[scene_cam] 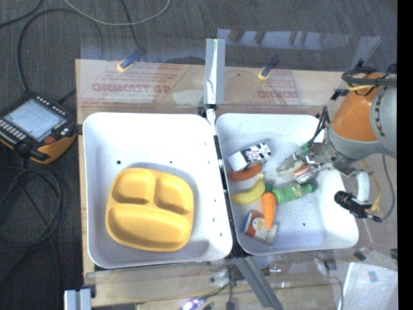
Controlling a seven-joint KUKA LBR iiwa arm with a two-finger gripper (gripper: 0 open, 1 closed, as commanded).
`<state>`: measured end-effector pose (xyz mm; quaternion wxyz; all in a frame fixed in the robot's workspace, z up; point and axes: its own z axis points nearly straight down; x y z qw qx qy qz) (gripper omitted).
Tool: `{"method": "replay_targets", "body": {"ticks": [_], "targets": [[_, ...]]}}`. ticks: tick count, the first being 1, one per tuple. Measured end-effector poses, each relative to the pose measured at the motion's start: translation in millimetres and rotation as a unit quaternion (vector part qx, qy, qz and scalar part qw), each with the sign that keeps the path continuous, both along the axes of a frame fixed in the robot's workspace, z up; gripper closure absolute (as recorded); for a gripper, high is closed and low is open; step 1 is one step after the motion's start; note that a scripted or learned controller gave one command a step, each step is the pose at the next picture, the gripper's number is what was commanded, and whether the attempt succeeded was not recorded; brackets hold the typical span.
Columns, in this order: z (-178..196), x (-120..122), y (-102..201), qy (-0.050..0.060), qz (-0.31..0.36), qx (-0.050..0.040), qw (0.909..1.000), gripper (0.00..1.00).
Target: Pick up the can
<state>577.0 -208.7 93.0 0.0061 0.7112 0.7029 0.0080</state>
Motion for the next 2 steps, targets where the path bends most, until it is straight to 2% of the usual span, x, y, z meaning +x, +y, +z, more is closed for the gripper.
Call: {"method": "replay_targets", "body": {"ticks": [1,2], "targets": [[9,-1,-3,0.001,-0.001,-0.002,1.0,1.0],[112,12,37,0.011,-0.107,-0.0013,0.9942,1.0]]}}
